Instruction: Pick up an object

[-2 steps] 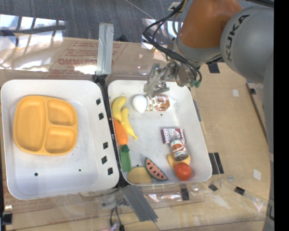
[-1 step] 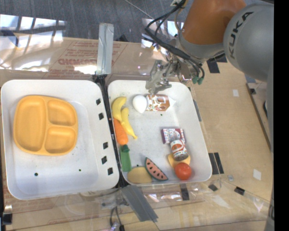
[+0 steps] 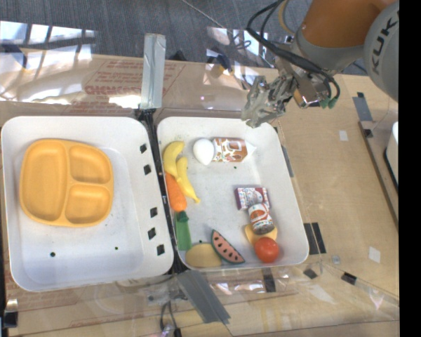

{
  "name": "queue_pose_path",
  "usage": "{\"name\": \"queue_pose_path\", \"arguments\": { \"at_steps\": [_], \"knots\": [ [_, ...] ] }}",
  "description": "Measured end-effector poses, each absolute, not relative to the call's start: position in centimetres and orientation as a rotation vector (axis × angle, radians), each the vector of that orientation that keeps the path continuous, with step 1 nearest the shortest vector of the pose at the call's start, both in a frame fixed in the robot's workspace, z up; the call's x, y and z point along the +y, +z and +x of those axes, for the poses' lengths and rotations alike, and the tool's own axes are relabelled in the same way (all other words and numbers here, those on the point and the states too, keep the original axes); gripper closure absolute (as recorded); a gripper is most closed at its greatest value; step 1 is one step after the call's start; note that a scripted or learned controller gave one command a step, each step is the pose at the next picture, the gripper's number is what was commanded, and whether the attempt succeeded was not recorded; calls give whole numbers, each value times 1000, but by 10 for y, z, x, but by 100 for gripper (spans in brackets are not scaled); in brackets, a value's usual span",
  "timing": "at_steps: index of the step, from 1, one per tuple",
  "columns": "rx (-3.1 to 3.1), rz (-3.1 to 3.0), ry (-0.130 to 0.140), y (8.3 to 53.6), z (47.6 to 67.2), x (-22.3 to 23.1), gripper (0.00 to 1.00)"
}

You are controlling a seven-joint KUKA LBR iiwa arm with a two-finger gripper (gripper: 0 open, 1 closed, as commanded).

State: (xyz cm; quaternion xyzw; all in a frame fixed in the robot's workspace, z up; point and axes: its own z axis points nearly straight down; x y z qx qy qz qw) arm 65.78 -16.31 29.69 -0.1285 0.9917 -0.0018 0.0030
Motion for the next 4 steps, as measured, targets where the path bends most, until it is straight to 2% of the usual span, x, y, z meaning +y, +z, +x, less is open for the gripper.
{"name": "queue_pose_path", "arguments": {
  "at_steps": [1,2,3,4],
  "knots": [
    [2986,-975,0,264,657,-206,100],
    [2882,-1236,-5,301,659,-208,100],
    [2851,-1320,2,265,658,-208,100],
    [2759,-1492,-5,301,659,-208,100]
  ]
}}
